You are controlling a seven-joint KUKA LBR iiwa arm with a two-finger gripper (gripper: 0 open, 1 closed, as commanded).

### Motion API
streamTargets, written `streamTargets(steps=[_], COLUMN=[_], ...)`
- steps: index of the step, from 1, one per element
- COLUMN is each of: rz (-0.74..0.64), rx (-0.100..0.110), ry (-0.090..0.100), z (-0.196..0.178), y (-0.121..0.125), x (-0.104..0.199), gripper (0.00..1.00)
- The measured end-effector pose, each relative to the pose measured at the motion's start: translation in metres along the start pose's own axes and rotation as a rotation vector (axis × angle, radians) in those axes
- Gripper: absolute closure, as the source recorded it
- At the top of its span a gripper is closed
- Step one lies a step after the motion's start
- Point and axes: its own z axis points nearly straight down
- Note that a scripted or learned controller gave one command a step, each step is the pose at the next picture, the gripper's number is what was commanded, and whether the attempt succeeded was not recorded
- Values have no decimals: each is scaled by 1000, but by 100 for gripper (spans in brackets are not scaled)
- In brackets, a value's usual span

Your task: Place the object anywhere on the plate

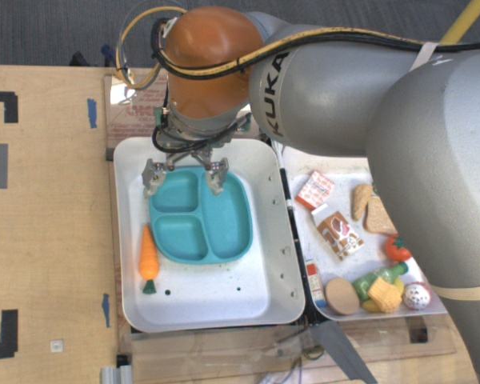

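Arm point(320, 78) over bins | tool point(184, 174) open above plate point(224, 230) rim | carrot point(148, 254) beside

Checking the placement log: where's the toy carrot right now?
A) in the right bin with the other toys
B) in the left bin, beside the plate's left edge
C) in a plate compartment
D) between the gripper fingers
B. The carrot lies on the floor of the left bin, just off the left edge of the teal plate, while the gripper sits over the plate's top.

Light wooden table point(40, 238) fills the frame's left, marked with black and blue tape; dark grey floor point(56, 14) along the top.
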Motion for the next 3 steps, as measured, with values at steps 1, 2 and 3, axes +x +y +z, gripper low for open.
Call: streamTargets(steps=[1, 2, 3], rz=[116, 118, 118], rx=[6, 15, 14], ry=[-3, -10, -10], z=[41, 28, 29], y=[-1, -3, -3], x=[60, 58, 58], gripper=[0, 100, 0])
